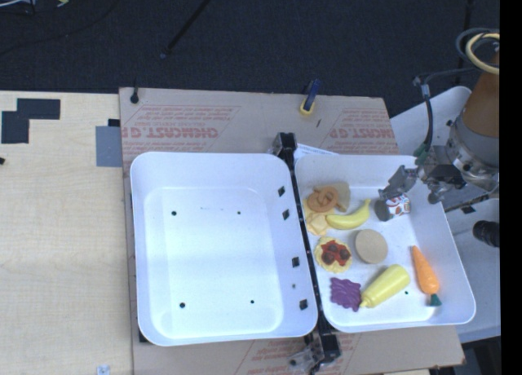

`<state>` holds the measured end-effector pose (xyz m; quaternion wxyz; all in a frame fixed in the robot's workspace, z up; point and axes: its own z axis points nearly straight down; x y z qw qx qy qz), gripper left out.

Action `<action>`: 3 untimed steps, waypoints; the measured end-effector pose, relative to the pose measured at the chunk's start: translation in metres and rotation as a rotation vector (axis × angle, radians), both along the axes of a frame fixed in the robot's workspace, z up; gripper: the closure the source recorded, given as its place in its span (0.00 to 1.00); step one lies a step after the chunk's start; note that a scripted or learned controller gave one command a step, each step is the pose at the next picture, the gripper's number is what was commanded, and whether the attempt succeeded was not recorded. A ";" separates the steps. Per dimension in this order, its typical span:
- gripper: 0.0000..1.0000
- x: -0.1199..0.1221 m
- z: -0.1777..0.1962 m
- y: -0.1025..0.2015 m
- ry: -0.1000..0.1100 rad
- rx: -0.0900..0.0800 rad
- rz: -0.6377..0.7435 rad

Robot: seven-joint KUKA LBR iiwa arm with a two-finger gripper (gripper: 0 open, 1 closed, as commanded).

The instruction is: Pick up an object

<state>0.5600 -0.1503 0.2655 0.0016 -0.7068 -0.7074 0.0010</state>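
Hovers over the right bin (457,284), gripper (394,199) near the banana (351,218); finger state impossible to tell.

Arm (481,121) reaches in from right, gripper (394,194) angled downward

banana (349,218) yellow | carrot (423,271) orange | grapes (345,293) purple | bins (155,202) white | round disc (371,246) tan
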 end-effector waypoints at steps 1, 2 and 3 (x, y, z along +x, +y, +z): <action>0.00 0.045 -0.152 0.055 0.011 0.004 0.004; 0.00 0.009 -0.180 0.056 0.006 0.001 -0.001; 0.00 0.075 -0.179 0.064 0.010 0.000 0.000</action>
